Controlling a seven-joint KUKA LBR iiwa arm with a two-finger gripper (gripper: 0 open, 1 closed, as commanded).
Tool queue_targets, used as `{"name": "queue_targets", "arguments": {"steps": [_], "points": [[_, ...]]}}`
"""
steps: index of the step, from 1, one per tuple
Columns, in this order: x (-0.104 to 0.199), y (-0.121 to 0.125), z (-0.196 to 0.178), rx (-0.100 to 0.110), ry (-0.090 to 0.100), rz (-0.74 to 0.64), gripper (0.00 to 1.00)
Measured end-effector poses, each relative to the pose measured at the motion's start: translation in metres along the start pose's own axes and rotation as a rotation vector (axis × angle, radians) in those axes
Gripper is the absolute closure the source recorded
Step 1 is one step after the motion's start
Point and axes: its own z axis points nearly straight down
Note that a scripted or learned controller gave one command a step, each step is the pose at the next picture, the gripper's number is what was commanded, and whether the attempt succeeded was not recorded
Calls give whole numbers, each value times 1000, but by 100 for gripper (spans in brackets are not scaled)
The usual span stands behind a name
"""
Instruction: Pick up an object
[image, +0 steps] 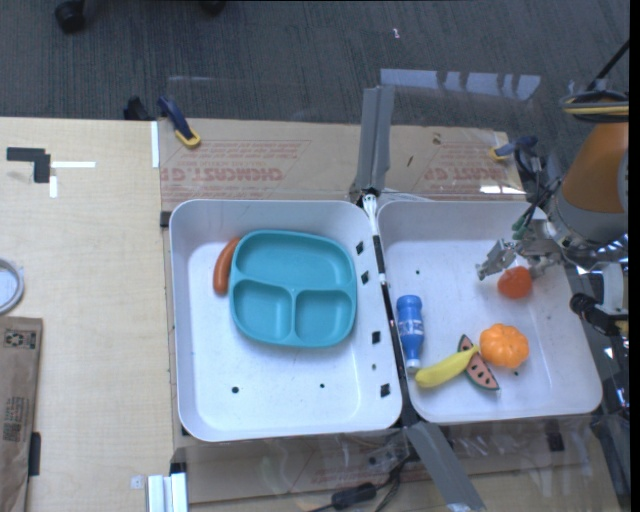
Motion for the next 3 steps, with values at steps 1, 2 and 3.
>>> {"name": "queue_targets", "arguments": {"steps": [1,2,3], "points": [[-3,-1,10,-8,7,-7,0],[-5,-1,1,-8,0,-8,100],[29,-22,-106,-3,-4,-1,100]]}}
